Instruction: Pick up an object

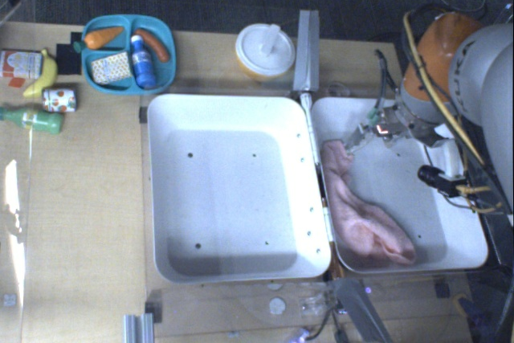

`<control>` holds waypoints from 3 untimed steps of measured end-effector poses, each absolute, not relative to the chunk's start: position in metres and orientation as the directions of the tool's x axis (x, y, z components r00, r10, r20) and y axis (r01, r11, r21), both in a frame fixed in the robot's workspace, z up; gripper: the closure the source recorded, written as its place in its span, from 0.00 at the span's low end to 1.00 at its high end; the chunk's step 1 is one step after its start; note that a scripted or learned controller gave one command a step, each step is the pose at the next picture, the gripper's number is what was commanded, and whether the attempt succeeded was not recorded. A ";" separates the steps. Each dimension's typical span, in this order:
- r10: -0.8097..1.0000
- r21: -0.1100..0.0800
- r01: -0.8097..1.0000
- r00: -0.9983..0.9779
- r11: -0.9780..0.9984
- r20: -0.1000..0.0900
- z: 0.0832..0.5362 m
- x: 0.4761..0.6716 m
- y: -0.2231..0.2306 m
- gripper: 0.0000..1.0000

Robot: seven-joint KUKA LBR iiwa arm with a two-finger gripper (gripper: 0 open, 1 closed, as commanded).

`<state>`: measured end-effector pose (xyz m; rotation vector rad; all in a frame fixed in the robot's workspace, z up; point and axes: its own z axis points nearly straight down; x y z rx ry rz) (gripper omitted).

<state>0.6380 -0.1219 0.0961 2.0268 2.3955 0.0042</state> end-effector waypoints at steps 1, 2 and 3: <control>0.944 0.003 0.944 -0.330 0.330 -0.001 0.121 0.490 -0.146 0.00; 0.930 0.012 0.930 -0.366 0.366 -0.007 0.091 0.516 -0.102 0.00; 0.918 0.006 0.918 -0.396 0.396 -0.003 0.101 0.607 -0.099 0.00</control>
